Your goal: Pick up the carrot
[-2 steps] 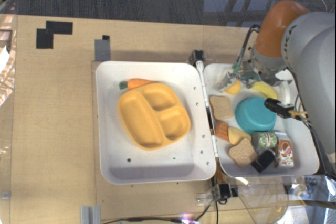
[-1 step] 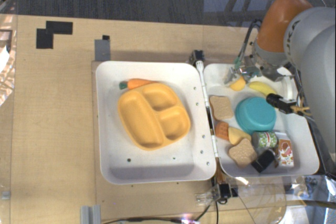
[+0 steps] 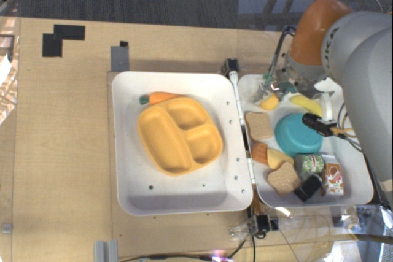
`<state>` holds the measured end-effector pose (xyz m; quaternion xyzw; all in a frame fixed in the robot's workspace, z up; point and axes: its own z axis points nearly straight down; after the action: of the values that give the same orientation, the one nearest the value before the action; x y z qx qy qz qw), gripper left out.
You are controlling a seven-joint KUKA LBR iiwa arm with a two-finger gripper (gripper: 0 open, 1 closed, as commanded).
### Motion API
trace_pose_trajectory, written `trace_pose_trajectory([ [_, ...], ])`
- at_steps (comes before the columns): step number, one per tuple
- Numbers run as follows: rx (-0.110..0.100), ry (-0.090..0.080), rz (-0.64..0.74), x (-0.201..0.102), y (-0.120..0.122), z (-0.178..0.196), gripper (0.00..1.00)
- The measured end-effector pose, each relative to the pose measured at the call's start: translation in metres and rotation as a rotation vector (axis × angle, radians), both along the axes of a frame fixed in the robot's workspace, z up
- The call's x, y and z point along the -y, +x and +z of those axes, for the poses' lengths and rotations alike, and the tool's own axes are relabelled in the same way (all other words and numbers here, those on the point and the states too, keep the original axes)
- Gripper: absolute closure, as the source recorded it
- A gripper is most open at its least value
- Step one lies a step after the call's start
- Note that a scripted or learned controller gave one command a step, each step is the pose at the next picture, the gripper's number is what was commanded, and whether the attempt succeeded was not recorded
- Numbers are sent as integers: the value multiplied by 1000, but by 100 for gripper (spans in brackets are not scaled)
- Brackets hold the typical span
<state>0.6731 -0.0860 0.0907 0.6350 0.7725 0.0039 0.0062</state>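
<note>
The carrot (image 3: 161, 97) lay in the left bin (image 3: 123, 150), touching the yellow tray's (image 3: 178, 135) far rim, long axis running left-right. The tool (image 3: 270, 90) hung over the right bin (image 3: 362, 190), well apart; its grip state couldn't be told.

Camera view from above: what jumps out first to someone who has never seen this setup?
The big yellow divided tray in the left bin, with the carrot lying against its far edge. Then the bulky grey arm with its orange band, reaching in from the right over the right bin, which is crowded with toy food and a teal bowl.
</note>
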Motion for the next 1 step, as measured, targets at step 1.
trace_pose_trajectory([
  [1, -5, 1, -1, 0, -2, -3, 0],
])
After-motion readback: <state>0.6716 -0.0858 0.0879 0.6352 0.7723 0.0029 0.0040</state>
